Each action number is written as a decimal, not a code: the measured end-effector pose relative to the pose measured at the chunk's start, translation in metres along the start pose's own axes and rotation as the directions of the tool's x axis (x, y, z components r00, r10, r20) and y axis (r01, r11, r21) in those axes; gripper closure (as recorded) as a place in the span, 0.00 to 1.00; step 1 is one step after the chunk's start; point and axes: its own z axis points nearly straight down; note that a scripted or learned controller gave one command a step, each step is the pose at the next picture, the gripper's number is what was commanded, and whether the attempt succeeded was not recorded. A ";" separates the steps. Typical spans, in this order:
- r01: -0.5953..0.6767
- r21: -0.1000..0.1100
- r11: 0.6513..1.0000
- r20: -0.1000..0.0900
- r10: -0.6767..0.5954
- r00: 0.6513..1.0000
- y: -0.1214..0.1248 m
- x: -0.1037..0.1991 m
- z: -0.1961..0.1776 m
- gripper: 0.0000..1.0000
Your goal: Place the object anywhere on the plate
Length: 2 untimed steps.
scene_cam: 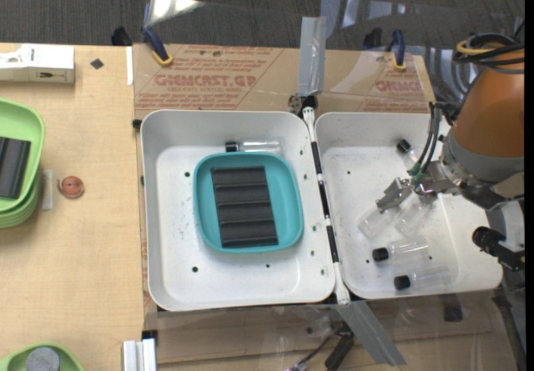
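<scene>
In the right bin (359, 152), toward 3 o'clock on the worktop: a small pile of clear tubes (409, 251) with black caps. Just above the pile, at about 12 o'clock from it, the pincer (399, 194), low over the bin floor. Cannot tell if open or closed (too much shine and clear plastic around it). Nothing plainly held.

Over in the left bin (167, 261): the blue-green plate (204, 194), with a black ridged block (244, 207) taking up most of the middle. At the plate's 12 o'clock, just off its rim, one more clear tube (254, 145) lying flat.

Probably very light, these tubes, and hard, not squishy. Smooth and round too, so likely to roll away or slip out when pinched. Hard to see against the white bin. Might crack if squeezed too hard.

Best to grab across the middle of the body, squeezing from both long sides. Could also grab near the black cap, where it looks less slippery. Best to set it down gently on the plate, or it may roll off.
</scene>
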 end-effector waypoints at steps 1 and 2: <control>-0.077 -0.001 0.997 0.001 0.077 0.997 -0.042 -0.052 -0.057 0.00; -0.157 0.000 0.988 0.001 0.157 0.988 -0.052 -0.110 -0.153 0.00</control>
